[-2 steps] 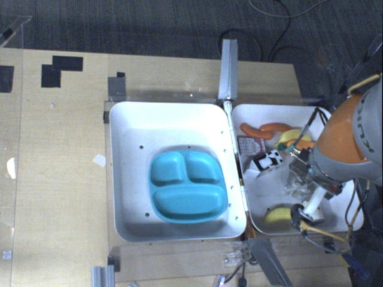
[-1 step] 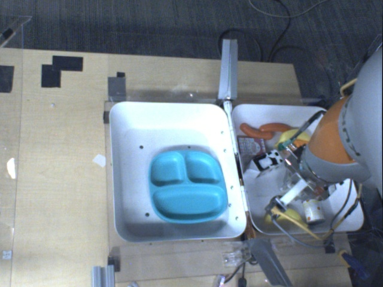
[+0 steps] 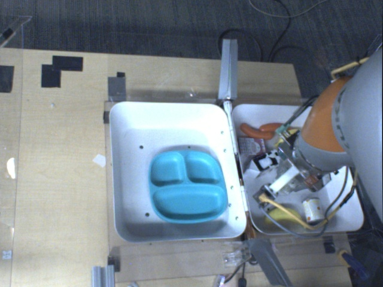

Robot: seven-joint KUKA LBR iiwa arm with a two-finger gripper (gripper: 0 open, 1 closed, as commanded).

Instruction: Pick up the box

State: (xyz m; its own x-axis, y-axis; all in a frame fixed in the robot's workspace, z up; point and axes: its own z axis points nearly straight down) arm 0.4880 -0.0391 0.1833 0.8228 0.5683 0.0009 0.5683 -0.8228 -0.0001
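The grey arm (image 3: 362, 109) is seen entering from the right edge of the view, its bulky last link being foreshortened by the camera above and taking up much of the upper right. The orange band (image 3: 320, 123) is shown at the left end of that link, and directly beneath it the grey wrist (image 3: 317, 155) is turned downward and to the left. The end of the arm is held low, angled toward the lower left.
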